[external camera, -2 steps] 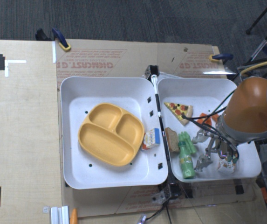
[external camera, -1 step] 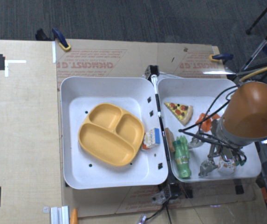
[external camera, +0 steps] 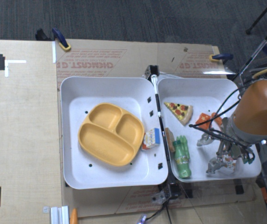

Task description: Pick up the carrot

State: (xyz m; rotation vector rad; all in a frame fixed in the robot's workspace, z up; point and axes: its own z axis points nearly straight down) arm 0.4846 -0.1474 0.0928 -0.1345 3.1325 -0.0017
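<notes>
The carrot (external camera: 204, 121) is a small orange piece in the right bin (external camera: 203, 88), just right of the pizza slice, and dark cables from the arm cross part of it. My gripper (external camera: 223, 163) hangs low over the bin's front right corner, below and to the right of the carrot and apart from it. The arm's orange band (external camera: 258, 107) sits above the gripper and hides the bin's right wall. I see nothing held in the gripper.
A pizza slice (external camera: 180, 111) lies at the back of the right bin. A green bottle (external camera: 182, 157) and a brown stick (external camera: 169, 139) lie along its left wall. The left bin (external camera: 72, 125) holds a yellow divided plate (external camera: 111, 134) and a small packet (external camera: 151, 139).
</notes>
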